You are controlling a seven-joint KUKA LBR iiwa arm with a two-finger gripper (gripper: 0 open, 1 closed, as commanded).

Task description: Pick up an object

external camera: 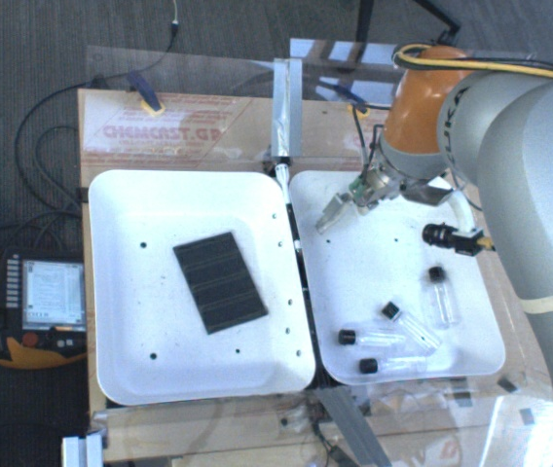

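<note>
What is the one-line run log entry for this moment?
claw: above right bin, upper left | holding: nothing seen | vials: right bin, lower part | black pad: left bin

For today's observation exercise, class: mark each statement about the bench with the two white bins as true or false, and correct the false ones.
1. A dark ribbed rectangular pad lies in the left bin. True.
2. The clear vials with black caps lie in the left bin. False: they lie in the right bin.
3. The gripper hangs above the right bin's upper left part. True.
4. The gripper holds a vial. False: nothing shows between its fingers.
5. The pad stands upright. False: it lies flat.
</note>
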